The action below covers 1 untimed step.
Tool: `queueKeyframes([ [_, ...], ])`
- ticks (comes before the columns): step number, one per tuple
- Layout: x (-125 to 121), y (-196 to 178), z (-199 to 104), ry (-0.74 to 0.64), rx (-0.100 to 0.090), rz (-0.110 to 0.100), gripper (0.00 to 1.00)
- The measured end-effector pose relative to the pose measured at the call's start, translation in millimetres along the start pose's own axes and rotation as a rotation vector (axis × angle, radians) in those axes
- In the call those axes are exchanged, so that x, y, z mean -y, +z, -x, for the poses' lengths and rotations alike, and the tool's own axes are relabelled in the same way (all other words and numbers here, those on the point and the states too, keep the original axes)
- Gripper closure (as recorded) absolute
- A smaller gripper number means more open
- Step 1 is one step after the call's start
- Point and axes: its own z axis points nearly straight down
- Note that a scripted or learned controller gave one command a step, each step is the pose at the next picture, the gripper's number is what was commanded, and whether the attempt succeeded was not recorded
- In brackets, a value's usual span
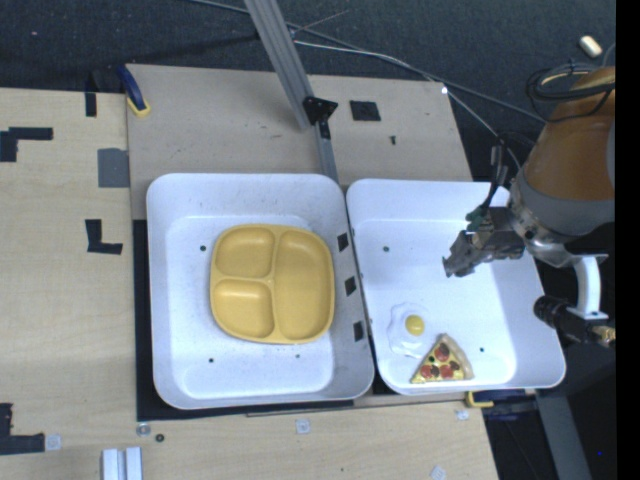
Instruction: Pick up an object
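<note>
Yellow plastic marks the left bin (pixel 175 268): a three-part divided plate (pixel 271 283) lies flat at its middle. In the right bin (pixel 520 308), two small toys sit near the front edge, just beside each other: a fried egg (pixel 408 328), round with no real long axis, and a pizza slice (pixel 441 361) toward the front right corner, whose long axis seems to run tip to crust, tip pointing toward the bin's back edge. The gripper (pixel 466 256) hangs over the bin's middle, apart from both toys, with nothing between its fingers; how far they are spread is too dark to tell. I judge the pick not yet done: descent, closing and lifting all remain.
</note>
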Motion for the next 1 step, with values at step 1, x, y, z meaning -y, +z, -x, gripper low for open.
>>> queueKeyframes([
  [1, 5.6, -4.0, -52.2, 0.0, 0.0, -0.001, 1.0],
])
